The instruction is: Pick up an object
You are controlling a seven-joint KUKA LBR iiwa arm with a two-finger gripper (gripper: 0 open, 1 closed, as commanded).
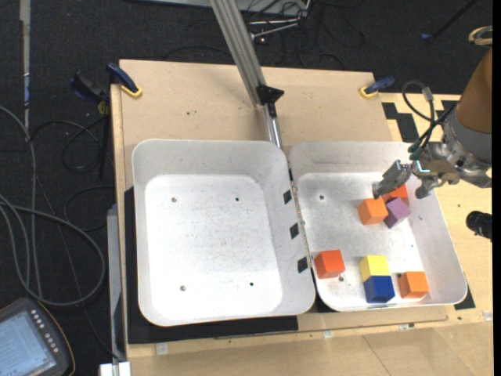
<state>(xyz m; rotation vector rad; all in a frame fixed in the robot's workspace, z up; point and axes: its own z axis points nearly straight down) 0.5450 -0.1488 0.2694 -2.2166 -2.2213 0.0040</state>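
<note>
Now the gripper (409,180), fingers spread, hovers just above the orange block (373,211) and purple block (398,210).

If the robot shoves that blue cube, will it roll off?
Probably not: the blue cube has flat faces, so it should slide. It touches the yellow cube, which would likely move too. It looks rigid, probably light.
</note>
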